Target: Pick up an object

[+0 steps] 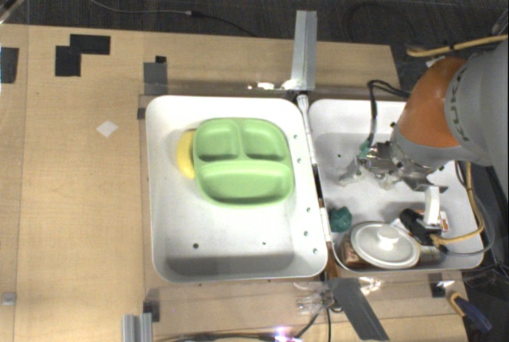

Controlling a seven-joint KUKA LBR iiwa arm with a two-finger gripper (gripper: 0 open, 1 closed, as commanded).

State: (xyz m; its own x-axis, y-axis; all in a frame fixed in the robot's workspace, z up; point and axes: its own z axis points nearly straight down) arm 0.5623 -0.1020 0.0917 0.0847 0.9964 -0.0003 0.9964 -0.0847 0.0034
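My gripper [355, 169] hangs low over the middle of the right bin [342, 126], pointing left from the orange-banded wrist. A small teal object [340, 218] lies below it, near the bin's left wall and apart from the gripper. At the front of the same bin sits a round white bowl-like dish [386, 245]. In the left bin [231, 253], a green divided plate [241, 160] rests at the back. A yellow object [184, 155] peeks out from under the plate's left edge.
A metal post [305, 50] stands behind the wall between the two bins. The arm covers the right bin's far right side. Bare white floor shows in the front half of the left bin.
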